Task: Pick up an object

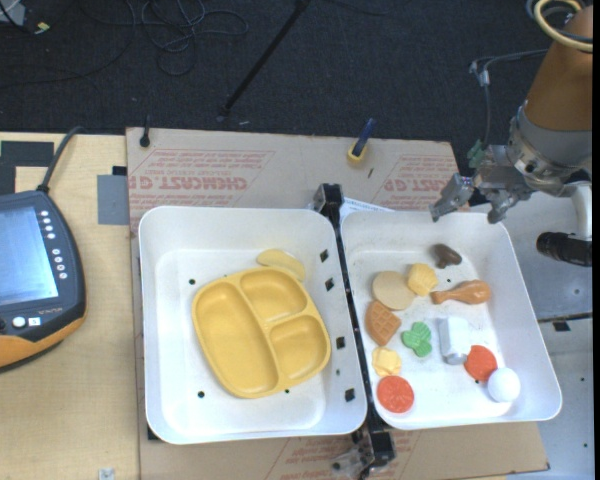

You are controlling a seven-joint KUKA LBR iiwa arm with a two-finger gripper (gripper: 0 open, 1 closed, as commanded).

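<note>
The gripper (477, 200) hangs spread and unladen over the far rim of the right bin (532, 308), approach stage by my judgement; the brown piece (445, 256) lies nearest inside, so a descent and closure there come next.

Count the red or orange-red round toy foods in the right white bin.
2: a flat red disc near the front edge, and an orange-red ball beside the white ball at front right.
</note>
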